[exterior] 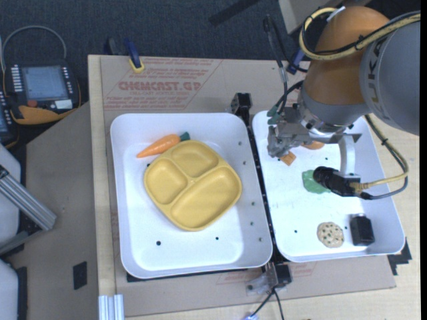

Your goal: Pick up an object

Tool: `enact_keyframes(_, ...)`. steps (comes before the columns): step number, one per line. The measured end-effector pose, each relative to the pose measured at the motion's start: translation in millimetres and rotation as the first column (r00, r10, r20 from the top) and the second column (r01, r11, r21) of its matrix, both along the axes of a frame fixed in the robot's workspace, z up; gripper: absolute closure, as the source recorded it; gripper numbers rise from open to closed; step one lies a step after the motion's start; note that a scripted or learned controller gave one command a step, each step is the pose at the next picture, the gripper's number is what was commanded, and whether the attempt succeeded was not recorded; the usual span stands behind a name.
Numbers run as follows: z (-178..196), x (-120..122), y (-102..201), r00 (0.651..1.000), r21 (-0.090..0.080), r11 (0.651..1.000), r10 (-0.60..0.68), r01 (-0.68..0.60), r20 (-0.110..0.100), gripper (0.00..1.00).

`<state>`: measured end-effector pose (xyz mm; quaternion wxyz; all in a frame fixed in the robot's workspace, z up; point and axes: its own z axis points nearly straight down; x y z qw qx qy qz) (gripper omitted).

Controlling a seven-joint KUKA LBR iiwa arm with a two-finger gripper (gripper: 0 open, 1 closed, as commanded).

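Two white bins side by side on the bench, left bin and right bin. In the left one: a yellow divided plate with three compartments, tilted across the middle, and an orange carrot lying just past its upper-left edge, close to touching; green leaf end partly tucked behind the plate rim.

Between the bins, at the far end, a small black clamp; another at the near end, hard to make out.

In the right bin: gripper low over the far-left part, seen from above and largely masked by its own metal body. A small orange piece right at the fingertips, touching or nearly so; impossible to say whether clamped between the fingers or merely lying under them, and equally impossible to judge how far apart the fingers stand. Another scrap of orange further right, mostly hidden under the wrist.

Near the middle, a green object, half covered by a black cable fitting. Toward the near edge, a round cookie, and just beside it a black block.
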<state>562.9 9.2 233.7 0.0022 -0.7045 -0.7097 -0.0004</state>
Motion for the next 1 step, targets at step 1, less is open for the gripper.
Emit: enact_keyframes(1, 4.2, -7.9, 61.5, 1.0, -0.001, 1.0, 0.0, 0.0, 0.002, 1.0)
